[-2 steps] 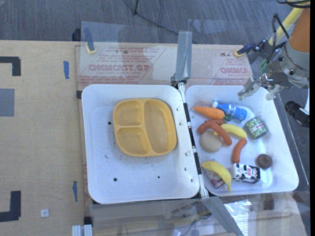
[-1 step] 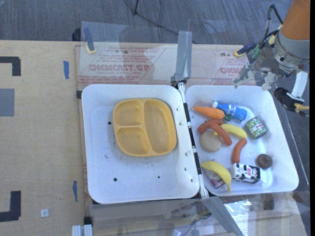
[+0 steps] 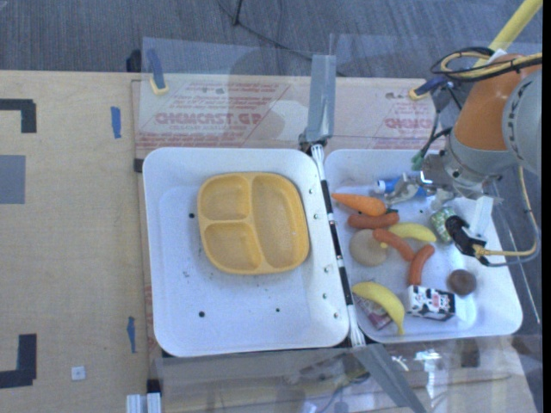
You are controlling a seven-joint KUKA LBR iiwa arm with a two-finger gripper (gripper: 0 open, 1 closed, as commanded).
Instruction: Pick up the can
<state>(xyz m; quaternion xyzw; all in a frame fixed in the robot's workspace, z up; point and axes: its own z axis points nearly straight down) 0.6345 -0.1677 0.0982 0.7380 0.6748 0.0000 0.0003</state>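
Note:
The can [image 3: 442,223] looks like a small green and white object lying at the back right of the right bin [image 3: 508,312], partly hidden by the arm. My gripper [image 3: 449,213] hangs low over that spot, below the orange-banded wrist [image 3: 482,119], and seems to be right at the can. Whether it touches the can is hidden by the gripper body and its cables.
The right bin also holds a carrot [image 3: 360,203], several sausages [image 3: 419,263], two bananas [image 3: 383,301], a brown ball [image 3: 462,281], a black and white carton [image 3: 430,302] and a blue and white item [image 3: 394,183]. A yellow divided plate [image 3: 254,222] lies in the left bin [image 3: 172,317].

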